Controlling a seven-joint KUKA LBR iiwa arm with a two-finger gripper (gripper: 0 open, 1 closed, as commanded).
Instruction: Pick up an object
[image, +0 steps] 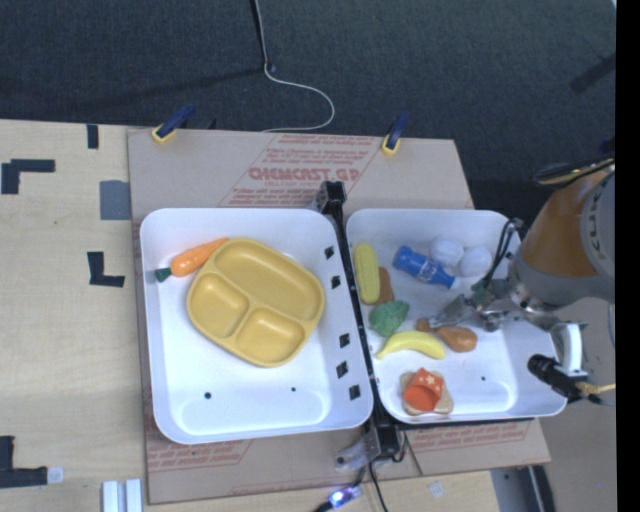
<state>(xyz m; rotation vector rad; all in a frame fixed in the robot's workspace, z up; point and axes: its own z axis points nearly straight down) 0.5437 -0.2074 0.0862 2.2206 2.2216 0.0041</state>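
Cardboard under both white bins lies on your bench. Your left bin holds a yellow divided plate and a carrot touching its rim. Your right bin holds corn, broccoli, a banana, a blue bottle and a drumstick. Your gripper sits low just above the drumstick; whether it is apart or together, you cannot tell. Your arm is cut off at right.

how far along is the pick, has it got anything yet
Done: the arm has reached into the right bin. In hand: the gripper sits low beside the chicken drumstick, nothing visibly between its fingers. Left: grasping and lifting an object.
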